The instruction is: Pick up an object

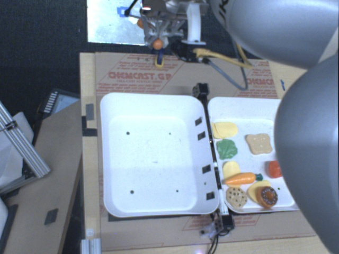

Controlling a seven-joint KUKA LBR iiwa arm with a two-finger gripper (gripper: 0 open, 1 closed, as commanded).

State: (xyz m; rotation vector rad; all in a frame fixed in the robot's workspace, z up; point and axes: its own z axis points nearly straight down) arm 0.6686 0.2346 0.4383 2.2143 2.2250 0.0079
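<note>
Two white bins sit side by side on the surface. Camera view: the left bin [153, 157] lies bare; the right bin [249, 127] holds toy foods, among them a carrot [239, 179], a green leaf [226, 148], a toast slice [259, 143] and a cookie [235, 197]. The claw [157, 42] hangs beyond the bins, pinching a small orange piece [157, 44], as far as I can judge. I judge these foods light, stiff and smooth; I would grip the carrot across its middle.

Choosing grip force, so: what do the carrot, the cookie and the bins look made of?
Carrot: seemingly moulded plastic, smooth uniform orange. Cookie: likely plastic too, flat matte tan with dark dots. Left bin and right bin: thin white plastic, rounded moulded rims, slight sheen.
</note>
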